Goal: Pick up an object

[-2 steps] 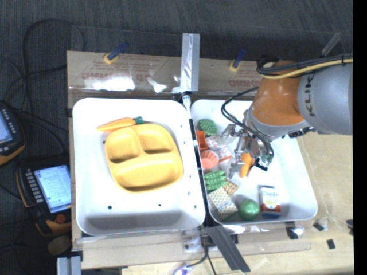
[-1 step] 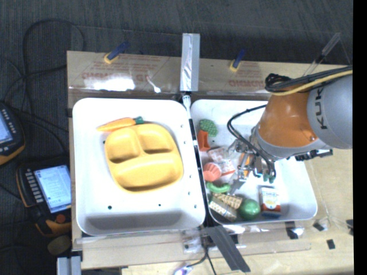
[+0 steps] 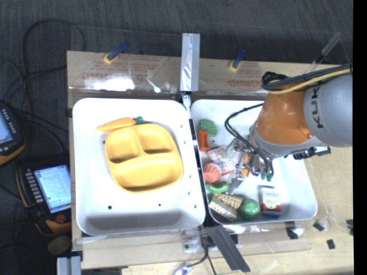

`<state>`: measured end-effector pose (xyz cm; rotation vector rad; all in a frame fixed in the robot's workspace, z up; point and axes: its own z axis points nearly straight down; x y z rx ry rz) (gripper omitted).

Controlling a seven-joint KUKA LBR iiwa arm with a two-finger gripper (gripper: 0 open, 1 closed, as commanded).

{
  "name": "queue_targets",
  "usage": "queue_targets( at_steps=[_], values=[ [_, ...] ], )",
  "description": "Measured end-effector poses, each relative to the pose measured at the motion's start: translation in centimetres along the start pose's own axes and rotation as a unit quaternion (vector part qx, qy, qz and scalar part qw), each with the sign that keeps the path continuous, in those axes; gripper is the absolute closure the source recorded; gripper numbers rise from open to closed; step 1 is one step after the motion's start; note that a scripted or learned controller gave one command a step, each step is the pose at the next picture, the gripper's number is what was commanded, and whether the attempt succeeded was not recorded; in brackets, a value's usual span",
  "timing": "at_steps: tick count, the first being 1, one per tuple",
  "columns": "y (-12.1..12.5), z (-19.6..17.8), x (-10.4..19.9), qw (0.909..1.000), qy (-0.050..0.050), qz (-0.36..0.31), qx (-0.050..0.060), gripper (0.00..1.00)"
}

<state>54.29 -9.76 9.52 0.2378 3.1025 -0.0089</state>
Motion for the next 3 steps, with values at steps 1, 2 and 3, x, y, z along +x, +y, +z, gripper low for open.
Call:
queue_targets(
  at_steps=[1, 2, 3],
  values=[
    [0.0, -1.3, -0.5, 1.0000, -0.008, 0.000, 0.001, 1.00],
    [0.9, -10.5, -6.4, 0.9932, 0.015, 0.116, 0.000, 1.00],
    [-0.8, -4.8, 5.7, 0.9976, 0.017, -0.067, -0.002, 1.00]
  ],
)
